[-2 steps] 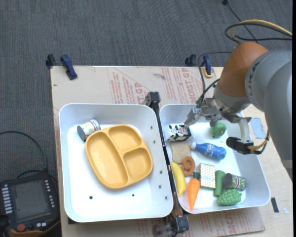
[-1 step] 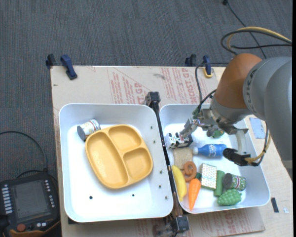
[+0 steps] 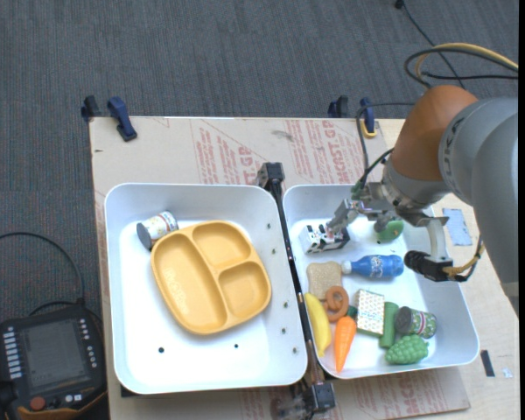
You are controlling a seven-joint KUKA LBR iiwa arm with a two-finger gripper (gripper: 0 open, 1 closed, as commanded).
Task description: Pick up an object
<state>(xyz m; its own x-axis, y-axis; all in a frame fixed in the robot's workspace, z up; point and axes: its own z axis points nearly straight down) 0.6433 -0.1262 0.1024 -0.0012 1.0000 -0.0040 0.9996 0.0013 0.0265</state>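
I'm seeing the gripper (image 3: pixel 332 231) hovering low in the right bin (image 3: pixel 462 322), fingers looking slightly apart w/ nothing between, I think. Blue bottle (image 3: pixel 374 267) lying just below-right; bread (image 3: pixel 325 277) below.

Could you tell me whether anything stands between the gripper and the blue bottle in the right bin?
Nothing visible does. The gripper hangs over the upper part of the right bin, and the blue bottle lies just below and to its right with bare white floor between. The bread lies off to the left.
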